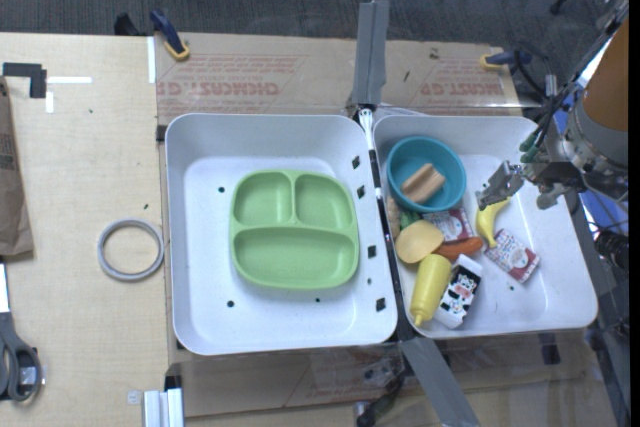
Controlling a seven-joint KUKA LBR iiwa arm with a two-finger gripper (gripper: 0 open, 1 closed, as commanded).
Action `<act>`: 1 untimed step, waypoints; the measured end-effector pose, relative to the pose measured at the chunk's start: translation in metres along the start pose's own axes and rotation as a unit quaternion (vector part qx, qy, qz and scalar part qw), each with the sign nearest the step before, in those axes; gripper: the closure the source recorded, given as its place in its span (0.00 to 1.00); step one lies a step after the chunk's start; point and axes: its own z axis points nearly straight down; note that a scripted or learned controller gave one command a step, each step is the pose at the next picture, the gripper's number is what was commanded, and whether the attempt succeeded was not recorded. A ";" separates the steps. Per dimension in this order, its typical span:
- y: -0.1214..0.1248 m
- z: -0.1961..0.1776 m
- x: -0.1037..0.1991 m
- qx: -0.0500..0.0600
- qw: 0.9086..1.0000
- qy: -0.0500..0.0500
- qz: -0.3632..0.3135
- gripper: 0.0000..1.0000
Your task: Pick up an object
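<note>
Now the gripper (503, 183) hovers over the right bin (560, 310), poised above a banana (488, 218).
Whether it is clenched or released, I cannot tell; toys crowd the bin's left side.

You see the arm (610, 105) cut off by the right edge. Scissors (15, 365) at lower left are cropped by the left edge, as is the brown bag (12, 175). The orange item (462, 245) is mostly hidden under the yellow lemon-like toy (418, 240). Print on the small packet (512, 255) is too small to read.
</note>
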 end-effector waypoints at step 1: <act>-0.014 0.139 -0.004 0.000 1.000 0.001 0.013 0.00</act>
